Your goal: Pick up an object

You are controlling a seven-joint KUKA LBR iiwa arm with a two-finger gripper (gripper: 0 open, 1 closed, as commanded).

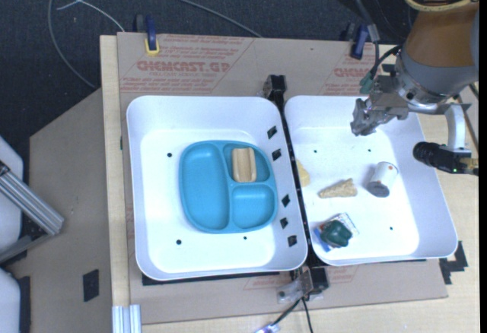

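My gripper [364,125] hangs over the back part of the right bin [426,236], pointing down, with nothing visibly between its fingers. In front of it on the bin floor lie a grey and white cup-like object [380,178], a tan wedge [338,188], a small pale yellow piece [302,172] by the left wall, and a green object in clear wrap [335,232]. The left bin [152,172] holds a blue divided tray [202,187] with a tan block [243,164] in its upper right compartment.
A black divider with clips [280,164] runs between the two bins. A black cylindrical part [441,155] of the arm sticks out over the right bin's right rim. Blue clamps [151,35] hold the cardboard bench top at the back.
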